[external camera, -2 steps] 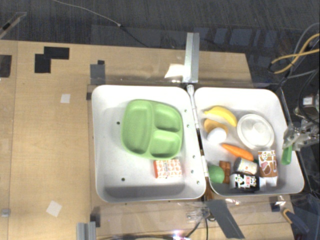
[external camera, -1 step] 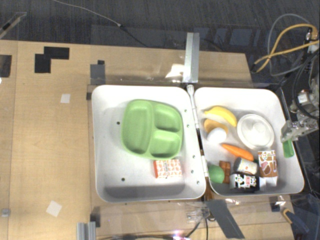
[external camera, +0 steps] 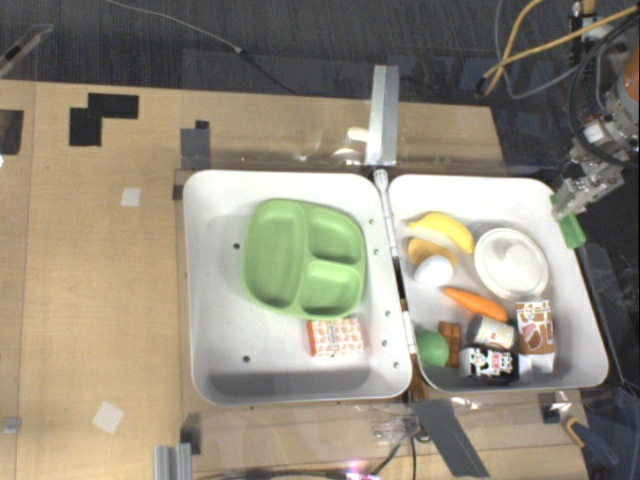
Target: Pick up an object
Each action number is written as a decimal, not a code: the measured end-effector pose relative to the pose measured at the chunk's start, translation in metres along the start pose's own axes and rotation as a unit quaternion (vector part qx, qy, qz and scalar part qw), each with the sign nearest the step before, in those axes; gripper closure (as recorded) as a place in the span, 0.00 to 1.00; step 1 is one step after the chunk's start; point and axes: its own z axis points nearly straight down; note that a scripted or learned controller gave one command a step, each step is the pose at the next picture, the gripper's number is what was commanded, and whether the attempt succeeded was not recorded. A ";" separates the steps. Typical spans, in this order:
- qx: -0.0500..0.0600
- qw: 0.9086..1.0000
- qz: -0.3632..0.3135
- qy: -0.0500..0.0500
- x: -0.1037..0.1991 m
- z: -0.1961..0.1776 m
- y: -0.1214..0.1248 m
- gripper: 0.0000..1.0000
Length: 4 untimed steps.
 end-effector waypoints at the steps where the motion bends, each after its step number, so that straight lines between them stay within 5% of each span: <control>1: -0.002 0.983 -0.181 -0.001 -0.028 0.028 0.030 1.00; 2: 0.001 0.984 -0.179 -0.001 -0.029 0.016 0.028 1.00; 3: -0.002 0.919 -0.393 0.000 -0.014 0.026 0.026 1.00; 4: -0.002 0.919 -0.394 0.000 -0.014 0.026 0.025 0.00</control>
